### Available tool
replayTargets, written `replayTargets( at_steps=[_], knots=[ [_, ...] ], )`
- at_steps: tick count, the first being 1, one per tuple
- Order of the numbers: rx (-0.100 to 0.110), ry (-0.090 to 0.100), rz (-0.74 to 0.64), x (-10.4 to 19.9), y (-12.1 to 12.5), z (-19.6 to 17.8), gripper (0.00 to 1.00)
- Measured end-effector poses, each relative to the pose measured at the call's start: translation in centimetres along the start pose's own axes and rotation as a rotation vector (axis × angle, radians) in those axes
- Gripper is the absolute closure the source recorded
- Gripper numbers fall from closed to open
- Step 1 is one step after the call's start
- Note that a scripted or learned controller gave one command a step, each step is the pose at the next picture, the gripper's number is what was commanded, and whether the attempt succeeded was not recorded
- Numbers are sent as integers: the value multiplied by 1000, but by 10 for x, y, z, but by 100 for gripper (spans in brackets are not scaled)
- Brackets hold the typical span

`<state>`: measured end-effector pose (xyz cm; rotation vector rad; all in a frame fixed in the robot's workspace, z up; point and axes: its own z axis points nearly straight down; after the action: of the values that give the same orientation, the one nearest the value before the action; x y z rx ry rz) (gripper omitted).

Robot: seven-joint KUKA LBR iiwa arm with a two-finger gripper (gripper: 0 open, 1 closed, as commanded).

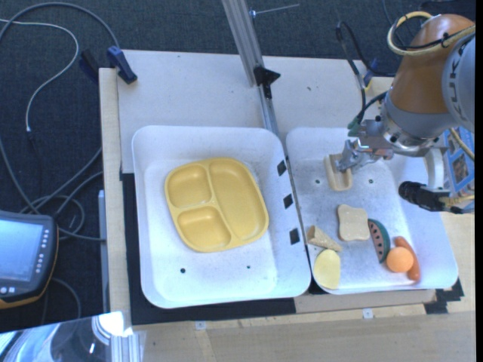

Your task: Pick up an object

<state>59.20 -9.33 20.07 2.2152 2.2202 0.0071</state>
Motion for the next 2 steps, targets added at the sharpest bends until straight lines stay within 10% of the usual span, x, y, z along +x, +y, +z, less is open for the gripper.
replayTargets(
  at_steps=[2],
  knots=[
    [4,3,-5,58,11,-22,100]
  ],
)
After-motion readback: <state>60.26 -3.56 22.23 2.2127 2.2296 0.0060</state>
